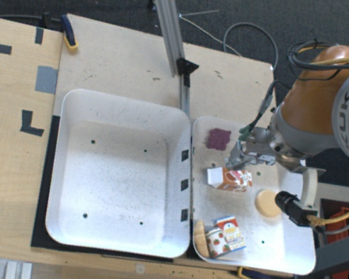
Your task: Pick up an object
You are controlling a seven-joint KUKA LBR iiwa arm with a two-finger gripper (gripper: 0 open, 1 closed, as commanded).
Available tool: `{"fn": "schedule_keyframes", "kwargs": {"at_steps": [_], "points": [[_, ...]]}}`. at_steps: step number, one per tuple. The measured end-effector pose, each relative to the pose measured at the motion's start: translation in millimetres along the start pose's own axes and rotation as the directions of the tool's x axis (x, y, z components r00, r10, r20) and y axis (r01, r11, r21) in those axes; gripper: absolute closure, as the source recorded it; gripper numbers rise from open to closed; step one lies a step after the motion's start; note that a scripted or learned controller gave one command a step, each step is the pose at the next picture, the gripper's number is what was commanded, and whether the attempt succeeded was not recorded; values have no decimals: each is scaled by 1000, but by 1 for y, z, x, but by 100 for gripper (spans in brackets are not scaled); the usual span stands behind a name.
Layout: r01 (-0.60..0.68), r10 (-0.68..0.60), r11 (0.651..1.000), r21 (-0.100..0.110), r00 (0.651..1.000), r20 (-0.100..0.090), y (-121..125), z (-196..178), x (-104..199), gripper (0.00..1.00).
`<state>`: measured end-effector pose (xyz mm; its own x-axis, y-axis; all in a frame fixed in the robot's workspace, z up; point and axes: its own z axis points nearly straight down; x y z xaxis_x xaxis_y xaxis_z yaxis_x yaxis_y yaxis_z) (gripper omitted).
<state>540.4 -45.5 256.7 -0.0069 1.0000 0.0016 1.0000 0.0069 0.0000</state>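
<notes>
The hand [243,159] hung low in the right bin [287,256], directly above a small red-and-white carton [231,179] that lay on its side near the bin's middle. Whether it was pinching that carton or merely poised over it I could not tell. A purple patch [218,138] lay just behind it, a round tan piece [268,204] to its right, and a second carton [225,237] beside a brown wedge [199,237] at the near rim. The left bin [115,172] sat alongside on the worktop [12,73]. The risk, as I judged it, was a skewed grip: the carton lay tilted, so contact might nudge it sideways or catch only a corner, and it would slip during the lift.
</notes>
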Motion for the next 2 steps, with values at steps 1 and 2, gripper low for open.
{"fn": "schedule_keyframes", "kwargs": {"at_steps": [1, 2], "points": [[0, 0, 1000, 2, 1000, 0, 24, 11, 58, 100], [0, 0, 1000, 0, 1000, 1, 51, 13, 113, 100]]}}
